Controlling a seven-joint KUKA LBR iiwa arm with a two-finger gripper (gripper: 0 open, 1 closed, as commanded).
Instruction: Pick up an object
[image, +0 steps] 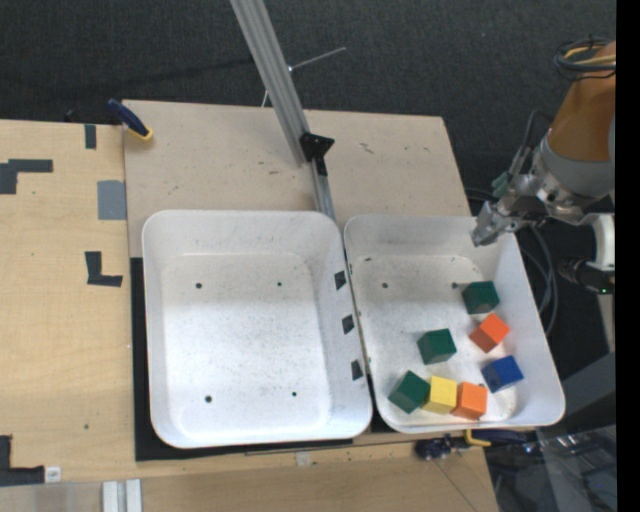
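wooden bench (60, 300), coloured blocks in right bin (400, 240); gripper (487, 226) above its far rim, grip state perhaps unreadable

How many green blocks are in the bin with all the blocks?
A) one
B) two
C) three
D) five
C. The right bin holds three green blocks: one near the top, one in the middle and one at the bottom beside the yellow block; the other blocks there are orange or blue.
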